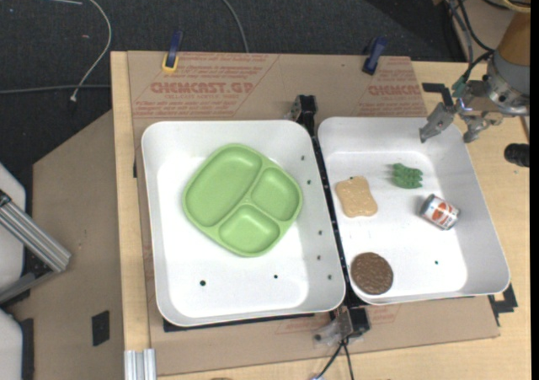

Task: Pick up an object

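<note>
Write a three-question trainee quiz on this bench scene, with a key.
1. True or false: the green divided plate lies in the right bin.
2. Which item lies nearest the gripper? A) brown round patty B) green broccoli piece C) tan bread slice
3. Fill in: the small can lies on its ____.

Key: 1 false, it lies in the left bin; 2 B; 3 side.
</note>
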Motion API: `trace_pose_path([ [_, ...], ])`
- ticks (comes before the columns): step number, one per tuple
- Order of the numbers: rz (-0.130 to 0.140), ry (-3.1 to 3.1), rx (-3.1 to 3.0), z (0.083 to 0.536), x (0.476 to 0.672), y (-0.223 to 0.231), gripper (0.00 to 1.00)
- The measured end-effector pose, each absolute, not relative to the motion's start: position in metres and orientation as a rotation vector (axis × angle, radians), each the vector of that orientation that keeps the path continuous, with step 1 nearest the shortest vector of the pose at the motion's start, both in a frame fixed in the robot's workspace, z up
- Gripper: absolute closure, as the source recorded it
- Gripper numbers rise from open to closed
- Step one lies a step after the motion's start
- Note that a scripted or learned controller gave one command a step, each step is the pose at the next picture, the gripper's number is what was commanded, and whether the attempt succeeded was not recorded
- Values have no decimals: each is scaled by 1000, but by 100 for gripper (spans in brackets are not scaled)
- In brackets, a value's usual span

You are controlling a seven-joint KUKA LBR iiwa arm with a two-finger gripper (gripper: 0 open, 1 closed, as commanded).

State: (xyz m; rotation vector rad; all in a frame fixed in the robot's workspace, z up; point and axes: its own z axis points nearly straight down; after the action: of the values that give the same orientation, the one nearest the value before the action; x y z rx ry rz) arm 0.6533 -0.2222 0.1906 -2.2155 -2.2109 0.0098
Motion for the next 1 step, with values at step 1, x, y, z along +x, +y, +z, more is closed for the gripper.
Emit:
trace_pose_path([
  [1, 0, -2221, -2220, 198, 656, -222, 0],
])
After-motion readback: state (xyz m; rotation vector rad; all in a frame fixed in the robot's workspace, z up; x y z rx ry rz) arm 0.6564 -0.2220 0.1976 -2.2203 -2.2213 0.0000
